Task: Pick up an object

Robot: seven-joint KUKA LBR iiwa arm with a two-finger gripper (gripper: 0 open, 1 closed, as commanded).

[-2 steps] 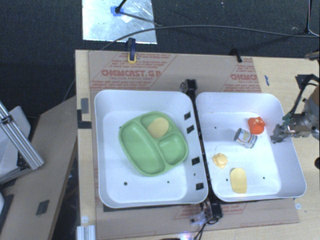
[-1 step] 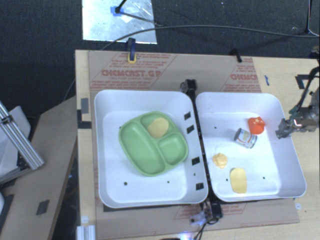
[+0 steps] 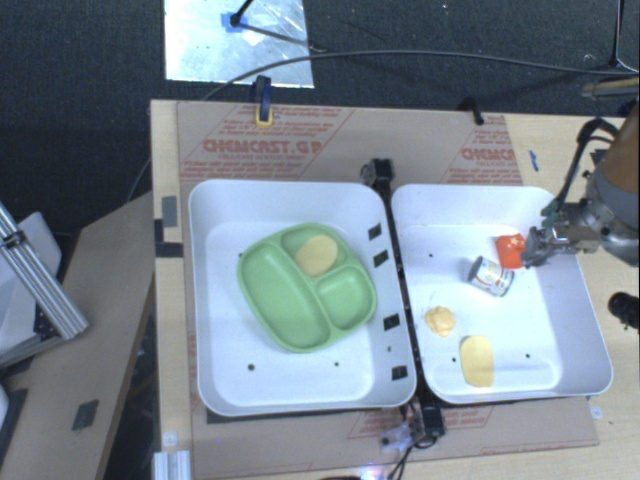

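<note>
In the right bin (image 3: 570,368) lie an orange block (image 3: 509,249), a small silver can (image 3: 491,275) on its side, a small yellow lump (image 3: 439,319) and a yellow oblong piece (image 3: 477,360). My gripper (image 3: 537,247) reaches in from the right and sits low, right against the orange block's right side. The can lies just left of and below the block. I cannot tell whether the block is held.
The left bin (image 3: 230,378) holds a green divided plate (image 3: 270,298) with a pale yellow piece (image 3: 317,256) in its upper compartment. A black divider with clips (image 3: 392,268) runs between the bins. Cables cross the dark floor behind the bench.
</note>
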